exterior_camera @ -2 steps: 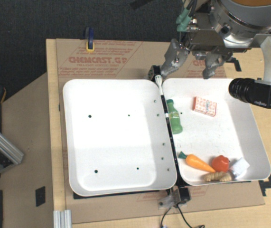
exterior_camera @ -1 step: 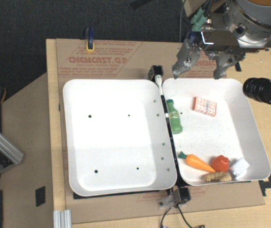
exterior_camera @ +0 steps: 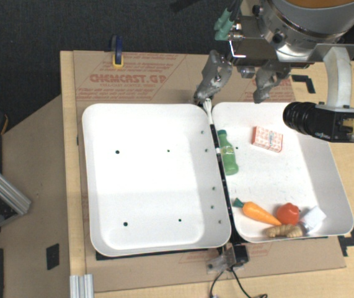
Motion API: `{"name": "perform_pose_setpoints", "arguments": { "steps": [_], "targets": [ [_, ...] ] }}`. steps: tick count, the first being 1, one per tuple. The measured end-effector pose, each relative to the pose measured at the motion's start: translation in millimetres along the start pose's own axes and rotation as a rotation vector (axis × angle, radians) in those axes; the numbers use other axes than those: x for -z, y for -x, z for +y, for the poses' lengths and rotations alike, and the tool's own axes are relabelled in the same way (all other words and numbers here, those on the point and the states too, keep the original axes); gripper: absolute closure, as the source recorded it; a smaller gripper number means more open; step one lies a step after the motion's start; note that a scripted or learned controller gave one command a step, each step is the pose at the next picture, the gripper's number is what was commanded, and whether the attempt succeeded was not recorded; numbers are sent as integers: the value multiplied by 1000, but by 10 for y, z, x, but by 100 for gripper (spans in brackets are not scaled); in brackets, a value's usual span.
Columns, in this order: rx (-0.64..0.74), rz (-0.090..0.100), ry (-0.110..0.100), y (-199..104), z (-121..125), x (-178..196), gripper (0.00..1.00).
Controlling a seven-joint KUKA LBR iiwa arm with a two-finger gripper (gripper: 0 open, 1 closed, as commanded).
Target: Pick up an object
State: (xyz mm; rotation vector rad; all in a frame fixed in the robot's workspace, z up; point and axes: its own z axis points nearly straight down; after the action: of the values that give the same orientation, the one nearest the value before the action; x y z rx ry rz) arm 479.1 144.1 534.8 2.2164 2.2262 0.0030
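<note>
Green bottle (exterior_camera: 227, 152) lies in right bin (exterior_camera: 331, 185), against the divider; pink box (exterior_camera: 268, 139) nearby; carrot (exterior_camera: 258, 213), tomato (exterior_camera: 288, 213), ginger root (exterior_camera: 284, 231) at near edge. Gripper (exterior_camera: 237, 93) hangs above far rim, spread wide, nothing between its fingers. Left bin (exterior_camera: 102, 166) adjoins.

Red "CHEMCAST GP" — on the cardboard sheet (exterior_camera: 141, 73)

A robotics lab: 2 white bins (exterior_camera: 152, 241) on a cardboard-covered surface (exterior_camera: 77, 166), aluminium framing (exterior_camera: 3, 188) left of them.
</note>
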Motion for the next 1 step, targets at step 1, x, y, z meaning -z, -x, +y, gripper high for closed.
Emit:
{"name": "perform_pose_setpoints", "arguments": {
  "steps": [1],
  "targets": [
    [-7, -2, -2, 256, 1, 7, 0]
  ]
}}
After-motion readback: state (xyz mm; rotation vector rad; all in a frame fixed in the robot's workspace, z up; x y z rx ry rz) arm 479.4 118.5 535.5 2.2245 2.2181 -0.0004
